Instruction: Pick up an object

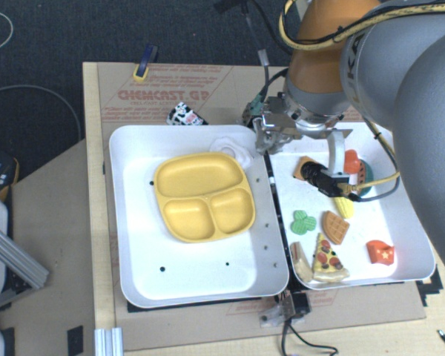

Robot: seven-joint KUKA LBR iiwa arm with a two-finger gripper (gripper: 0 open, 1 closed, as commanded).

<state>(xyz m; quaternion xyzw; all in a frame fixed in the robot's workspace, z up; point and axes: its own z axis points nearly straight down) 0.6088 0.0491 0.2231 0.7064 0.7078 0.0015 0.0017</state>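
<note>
Camera view: grey arm with orange band (330, 28) reaches in from 3 o'clock over two white bins on a cardboard-topped bench (104, 95).
Floor: dark carpet surrounds the bench at 12 and 9 o'clock.
Left bin (133, 258): holds a yellow divided tray (204, 196), with bare white floor toward 6 o'clock.
Right bin (411, 262): toy food is scattered about, with a pizza slice (326, 259) at 6 o'clock, a red piece (380, 252) at 4 o'clock, and a green piece (303, 222) and a waffle-like brown piece (335, 227) mid-bin.
Gripper (278, 136): hangs at the bins' shared edge near 12 o'clock; open or closed, I cannot tell.
Writing: red print on the cardboard reads roughly "CHEMCAST GP".
Edges: a black-and-white patterned item (184, 115) lies outside the left bin at 12 o'clock.
</note>
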